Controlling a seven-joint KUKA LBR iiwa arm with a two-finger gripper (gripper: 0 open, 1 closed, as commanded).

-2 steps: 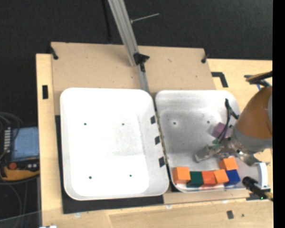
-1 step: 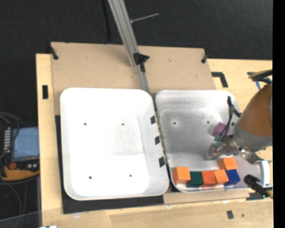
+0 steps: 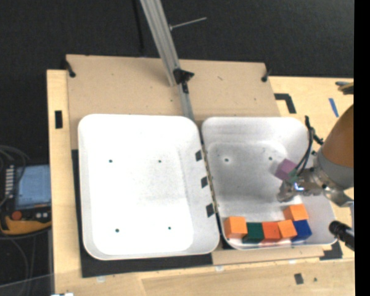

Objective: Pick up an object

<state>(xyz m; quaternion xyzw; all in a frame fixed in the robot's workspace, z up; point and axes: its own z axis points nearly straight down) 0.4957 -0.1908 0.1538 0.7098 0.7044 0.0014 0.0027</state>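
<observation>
While the left bin (image 3: 142,184) sits at frame left, blocks (image 3: 268,229) line the right bin's (image 3: 246,140) lower edge; a purple block (image 3: 286,168) lies beside my gripper (image 3: 291,190). Whether my fingers hold anything, I cannot tell; nothing looks lifted yet.

The arm (image 3: 340,150) shows an orange band above a grey wrist (dark cables run alongside), ending in a metallic gripper (image 3: 290,193).
</observation>
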